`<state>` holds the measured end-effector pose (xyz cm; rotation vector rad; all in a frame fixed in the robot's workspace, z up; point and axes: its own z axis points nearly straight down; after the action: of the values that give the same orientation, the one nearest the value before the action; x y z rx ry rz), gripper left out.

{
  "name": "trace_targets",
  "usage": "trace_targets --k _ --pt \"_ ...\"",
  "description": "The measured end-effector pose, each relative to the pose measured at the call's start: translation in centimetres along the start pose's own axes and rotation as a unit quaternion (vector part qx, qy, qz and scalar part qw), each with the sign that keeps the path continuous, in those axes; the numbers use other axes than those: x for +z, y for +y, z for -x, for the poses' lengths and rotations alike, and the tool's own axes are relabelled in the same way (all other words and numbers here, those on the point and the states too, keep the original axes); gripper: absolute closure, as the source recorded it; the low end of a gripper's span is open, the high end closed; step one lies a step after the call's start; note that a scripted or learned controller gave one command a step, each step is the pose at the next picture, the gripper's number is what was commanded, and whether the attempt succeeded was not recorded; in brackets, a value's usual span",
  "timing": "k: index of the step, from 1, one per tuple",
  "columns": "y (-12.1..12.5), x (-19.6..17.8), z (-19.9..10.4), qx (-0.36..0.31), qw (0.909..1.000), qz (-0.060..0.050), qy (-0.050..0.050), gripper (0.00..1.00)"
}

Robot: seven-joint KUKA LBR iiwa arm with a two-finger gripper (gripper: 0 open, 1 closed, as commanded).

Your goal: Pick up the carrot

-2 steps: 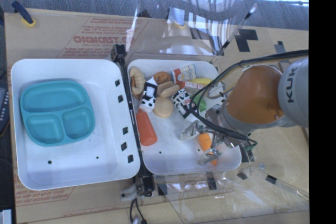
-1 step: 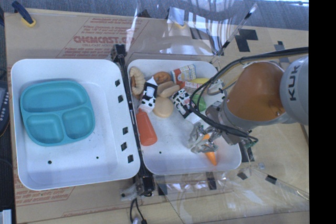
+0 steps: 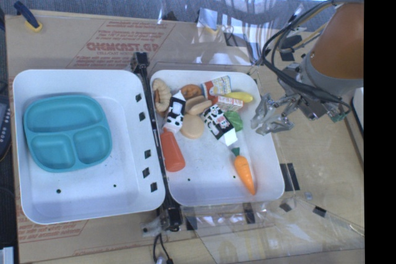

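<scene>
Carrot point(image 3: 245, 174) lies in the right bin point(image 3: 204, 195), near its front right corner, orange body pointing toward the front edge and a small green top toward the pile of toy food. From the camera view it sits a little apart from that pile, with a red bottle point(image 3: 172, 150) further left across bare bin floor.

It looks like a small plastic toy: probably light, stiff and smooth, so likely to slip or roll if pinched near the tapered tip. The thick part just below the green top seems the best hold, taken across its width.

The gripper point(image 3: 272, 115) hovers just outside the bin's right wall, nothing between its fingers; they appear spread apart.

The left bin point(image 3: 25, 195) holds a blue divided tray point(image 3: 67, 132).
</scene>
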<state>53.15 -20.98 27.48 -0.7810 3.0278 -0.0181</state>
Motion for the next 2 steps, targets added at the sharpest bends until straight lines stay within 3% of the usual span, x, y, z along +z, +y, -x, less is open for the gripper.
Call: trace_targets --k 1,2 --pt "0.2 0.6 -0.2 0.0 1.0 0.005 0.004 0.0" --pt "4.0 13.4 0.5 -0.104 0.9944 0.012 0.006 0.0"
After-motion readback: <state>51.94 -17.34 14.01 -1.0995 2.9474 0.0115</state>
